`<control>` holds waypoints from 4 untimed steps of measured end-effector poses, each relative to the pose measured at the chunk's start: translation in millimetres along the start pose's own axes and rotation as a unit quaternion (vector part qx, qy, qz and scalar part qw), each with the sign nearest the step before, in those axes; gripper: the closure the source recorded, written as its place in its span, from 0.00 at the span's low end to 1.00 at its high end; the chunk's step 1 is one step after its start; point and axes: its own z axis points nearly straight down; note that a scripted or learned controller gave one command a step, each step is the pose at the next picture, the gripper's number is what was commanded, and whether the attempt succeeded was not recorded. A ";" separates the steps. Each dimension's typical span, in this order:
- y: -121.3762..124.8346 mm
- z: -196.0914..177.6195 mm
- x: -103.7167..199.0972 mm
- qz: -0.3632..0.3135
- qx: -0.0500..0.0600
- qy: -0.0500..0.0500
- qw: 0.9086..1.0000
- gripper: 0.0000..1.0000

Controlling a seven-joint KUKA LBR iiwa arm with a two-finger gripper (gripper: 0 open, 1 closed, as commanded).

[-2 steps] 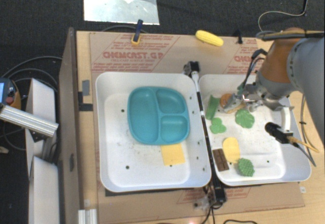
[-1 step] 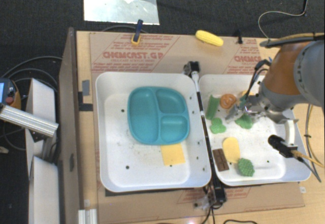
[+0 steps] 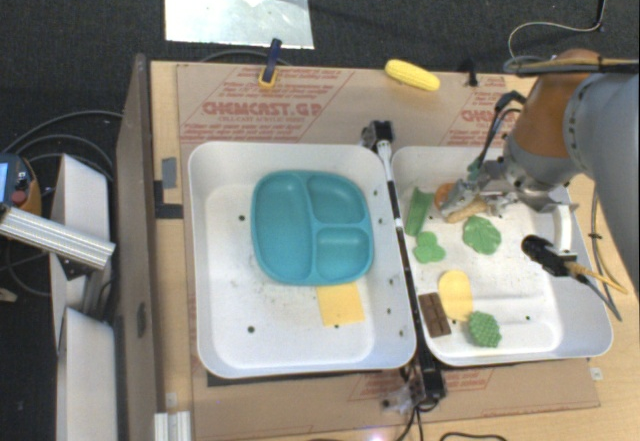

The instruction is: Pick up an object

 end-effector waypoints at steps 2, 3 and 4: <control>-61.1 0.8 2.9 0.005 0.007 0.001 1.000 0.00; -12.5 -0.5 11.8 0.000 0.000 0.000 1.000 0.00; 43.1 -0.7 45.2 -0.001 -0.001 0.000 1.000 0.00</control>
